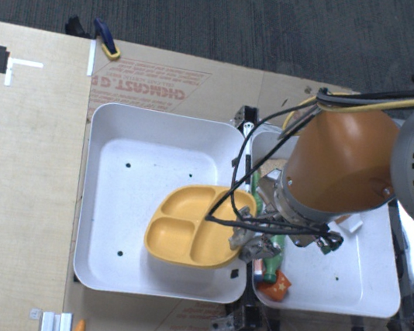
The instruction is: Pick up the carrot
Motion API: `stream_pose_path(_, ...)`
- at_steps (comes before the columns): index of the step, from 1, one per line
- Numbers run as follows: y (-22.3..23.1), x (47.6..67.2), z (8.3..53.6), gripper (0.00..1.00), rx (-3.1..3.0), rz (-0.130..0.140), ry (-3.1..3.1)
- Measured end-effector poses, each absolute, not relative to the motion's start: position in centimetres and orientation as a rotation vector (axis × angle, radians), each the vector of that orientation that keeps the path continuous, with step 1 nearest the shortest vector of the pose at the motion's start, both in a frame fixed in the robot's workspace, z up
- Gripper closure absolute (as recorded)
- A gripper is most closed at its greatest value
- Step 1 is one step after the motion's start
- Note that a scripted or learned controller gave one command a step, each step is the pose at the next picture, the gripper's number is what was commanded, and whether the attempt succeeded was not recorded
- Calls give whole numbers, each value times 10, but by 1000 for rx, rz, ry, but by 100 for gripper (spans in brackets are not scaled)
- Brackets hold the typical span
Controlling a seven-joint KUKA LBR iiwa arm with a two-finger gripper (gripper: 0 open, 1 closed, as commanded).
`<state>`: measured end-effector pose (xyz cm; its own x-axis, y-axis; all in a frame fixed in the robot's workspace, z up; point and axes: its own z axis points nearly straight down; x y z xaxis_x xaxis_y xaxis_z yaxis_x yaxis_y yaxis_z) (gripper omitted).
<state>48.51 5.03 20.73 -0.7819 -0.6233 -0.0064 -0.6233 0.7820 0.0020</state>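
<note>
The carrot (273, 286) lies in the right bin (359, 292) at its front left corner, its orange body toward the front and a green top pointing back toward the arm. My gripper (256, 248) hangs low just behind and left of it, over the divider between the bins. The arm's orange band and the cables hide most of the gripper. I cannot tell whether the gripper touches the carrot.
A yellow divided plate (192, 229) rests in the left bin (139, 149), against its right wall and next to the gripper. A green item (254, 186) and a white-and-red item (351, 222) lie partly hidden under the arm in the right bin.
</note>
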Motion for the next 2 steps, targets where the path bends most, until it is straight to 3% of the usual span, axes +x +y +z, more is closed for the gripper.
stream_pose_path(1,52,486,215,100,-1039,9,2958)
stream_pose_path(2,139,491,225,100,-660,1,3074)
